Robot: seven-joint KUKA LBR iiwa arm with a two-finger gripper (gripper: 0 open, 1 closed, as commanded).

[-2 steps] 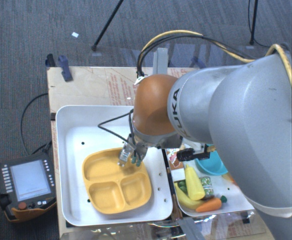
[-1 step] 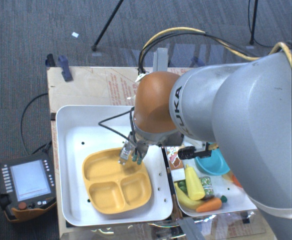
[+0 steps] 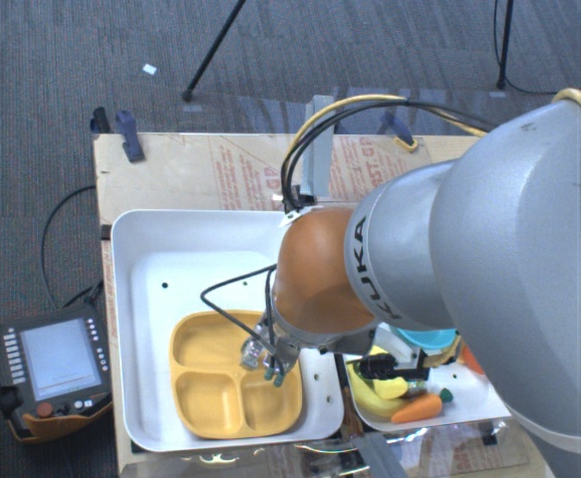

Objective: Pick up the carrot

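Carrot (image 3: 417,408) lies in right bin (image 3: 489,396), front edge, just beside banana (image 3: 375,394). Hand (image 3: 271,363) hangs over yellow divided tray (image 3: 205,391) in left bin (image 3: 141,267), well apart from carrot; nothing seen between its tips, openness unclear. Judged: wrong bin, so grasp not begun.

The arm (image 3: 489,227) is built of thick, rounded segments in smooth light grey with a soft sheen. Above the wrist sits a glossy orange band (image 3: 315,272), domed and copper-toned under the light. Beside it, on the grey shell, black letters spell KUKA (image 3: 367,272), running sideways. Black cables (image 3: 305,152) and one yellow cable (image 3: 370,101) arc out from the wrist; a thinner black wire (image 3: 230,285) loops lower down. The gripper (image 3: 268,358) is small, of dull metal, with teal-tipped fingers.
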